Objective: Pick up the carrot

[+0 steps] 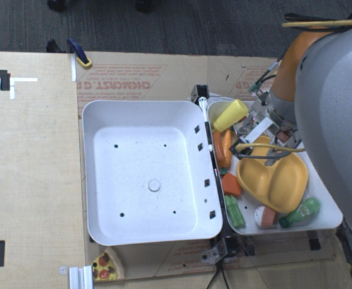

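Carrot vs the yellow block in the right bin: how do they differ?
The carrot is orange and tapered; the yellow block is yellow and blunt-ended. The carrot runs along the bin's left wall, nearly parallel to it; the yellow block lies tilted across the far corner. The carrot sits nearer the camera than the block. Both lie in the right bin, close to the gripper.

Left bin (103,122) open, free to enter. Right bin (323,218) crowded: carrot (222,147) hemmed between divider wall, yellow block (229,114), yellow bowl (273,181); arm (326,89) overhangs right side.
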